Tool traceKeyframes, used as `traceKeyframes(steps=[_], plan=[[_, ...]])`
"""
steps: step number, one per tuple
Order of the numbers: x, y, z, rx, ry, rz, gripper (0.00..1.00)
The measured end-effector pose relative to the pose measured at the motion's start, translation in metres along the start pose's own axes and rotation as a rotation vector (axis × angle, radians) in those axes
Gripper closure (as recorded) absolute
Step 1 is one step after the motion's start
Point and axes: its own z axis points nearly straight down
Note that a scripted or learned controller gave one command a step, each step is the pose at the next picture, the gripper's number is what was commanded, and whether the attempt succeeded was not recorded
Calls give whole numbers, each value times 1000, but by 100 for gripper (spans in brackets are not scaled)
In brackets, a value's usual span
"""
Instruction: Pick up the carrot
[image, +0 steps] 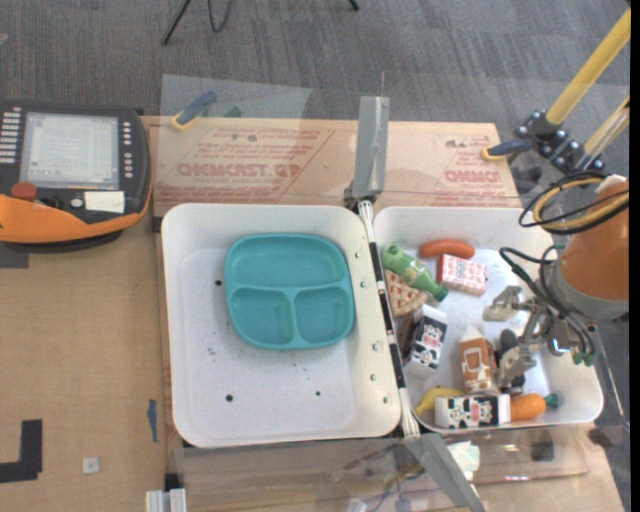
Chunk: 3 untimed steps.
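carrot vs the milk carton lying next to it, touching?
Touching. In the camera view, the carrot butts its blunt end against the right end of the lying milk carton, with no bin floor showing between them.

The orange carrot (528, 406) lies flat along the right bin's near edge.

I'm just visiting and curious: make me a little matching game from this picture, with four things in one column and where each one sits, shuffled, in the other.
Things:
1. carrot
2. teal plate
3. green bottle
4. red sausage

Places:
A. middle of the left bin
B. near corner of the right bin, below the claw
C. far side of the right bin
D. right bin, beside the divider, lying tilted

Pairs: 1-B, 2-A, 3-D, 4-C
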Motion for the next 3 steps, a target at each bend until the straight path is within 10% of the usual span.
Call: traceKeyframes(steps=[1, 2, 3], plan=[[28, 78, 8, 2, -18, -91, 0], [14, 8, 17, -2, 19, 238, 0], [11, 8, 5, -3, 9, 241, 100]])
